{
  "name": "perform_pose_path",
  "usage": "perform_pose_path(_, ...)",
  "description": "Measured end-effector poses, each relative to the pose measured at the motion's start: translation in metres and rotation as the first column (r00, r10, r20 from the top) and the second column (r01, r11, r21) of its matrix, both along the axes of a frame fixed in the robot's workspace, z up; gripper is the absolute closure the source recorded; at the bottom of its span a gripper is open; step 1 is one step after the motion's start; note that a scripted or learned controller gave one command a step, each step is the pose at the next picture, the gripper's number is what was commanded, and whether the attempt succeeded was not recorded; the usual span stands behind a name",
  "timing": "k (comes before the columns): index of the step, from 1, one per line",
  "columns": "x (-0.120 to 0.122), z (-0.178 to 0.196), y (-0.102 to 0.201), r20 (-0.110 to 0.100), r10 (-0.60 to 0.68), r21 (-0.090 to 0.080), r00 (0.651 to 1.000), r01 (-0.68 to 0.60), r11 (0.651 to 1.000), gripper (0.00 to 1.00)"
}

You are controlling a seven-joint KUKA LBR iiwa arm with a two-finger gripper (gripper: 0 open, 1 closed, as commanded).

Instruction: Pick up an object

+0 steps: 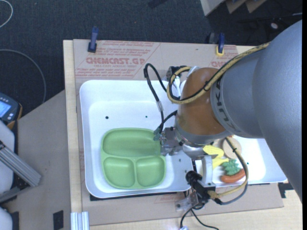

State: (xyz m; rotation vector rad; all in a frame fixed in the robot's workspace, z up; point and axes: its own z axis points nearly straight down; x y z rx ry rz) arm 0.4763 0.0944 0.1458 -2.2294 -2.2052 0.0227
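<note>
A light green divided plate (132, 157) lies in the left white bin (96, 104), toward its front. My gripper (165, 142) shows as dark metal at the plate's right edge, under the orange wrist band (196, 107). In the right bin (268, 169), small toys peek out from beneath the arm: a yellow piece (213, 151), a green leafy piece (231, 166), a red sausage-like piece (233, 178) and a tan piece (234, 145). The arm hides most of that bin.
The big grey arm body (268, 90) covers the upper right. Black and yellow cables (156, 87) loop over the back of the left bin. Blue clamps (92, 39) hold the cardboard board at its far edge. Cables hang at the front (196, 195).
</note>
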Motion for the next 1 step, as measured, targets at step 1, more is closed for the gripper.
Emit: perform_pose_path(1, 0.0319, 0.0410, -0.0668, 0.019, 0.003, 0.002, 1.000, -0.003, 1.000, 1.00)
